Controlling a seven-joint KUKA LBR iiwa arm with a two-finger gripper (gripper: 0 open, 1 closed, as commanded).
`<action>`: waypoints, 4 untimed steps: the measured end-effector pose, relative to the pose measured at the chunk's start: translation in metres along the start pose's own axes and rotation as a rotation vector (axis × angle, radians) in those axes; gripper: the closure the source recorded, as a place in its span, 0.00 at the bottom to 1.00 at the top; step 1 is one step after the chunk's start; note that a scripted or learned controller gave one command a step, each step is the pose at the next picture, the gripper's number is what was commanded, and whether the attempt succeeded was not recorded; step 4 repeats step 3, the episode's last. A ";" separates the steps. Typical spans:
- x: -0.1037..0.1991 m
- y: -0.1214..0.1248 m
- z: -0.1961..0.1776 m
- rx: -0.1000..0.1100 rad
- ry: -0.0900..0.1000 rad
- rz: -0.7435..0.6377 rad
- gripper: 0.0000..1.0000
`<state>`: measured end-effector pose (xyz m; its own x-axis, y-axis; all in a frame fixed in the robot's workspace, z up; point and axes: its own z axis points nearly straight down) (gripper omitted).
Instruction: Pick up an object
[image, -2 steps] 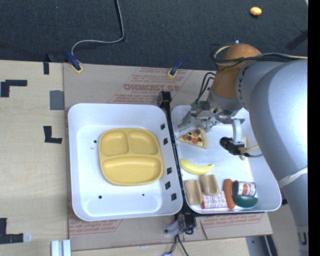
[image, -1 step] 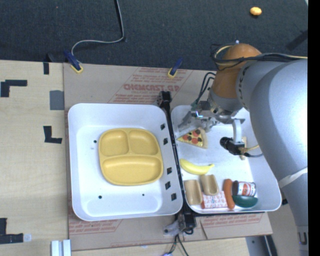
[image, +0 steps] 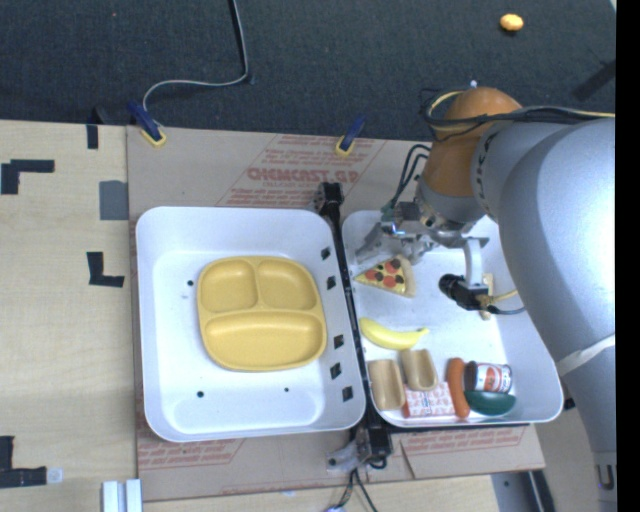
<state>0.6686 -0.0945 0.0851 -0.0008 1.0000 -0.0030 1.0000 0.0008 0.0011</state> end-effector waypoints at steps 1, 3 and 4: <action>-0.001 0.000 0.000 0.000 0.001 -0.001 0.00; 0.000 0.000 0.000 0.000 0.000 0.000 0.00; 0.000 0.000 0.000 0.000 0.000 0.000 0.00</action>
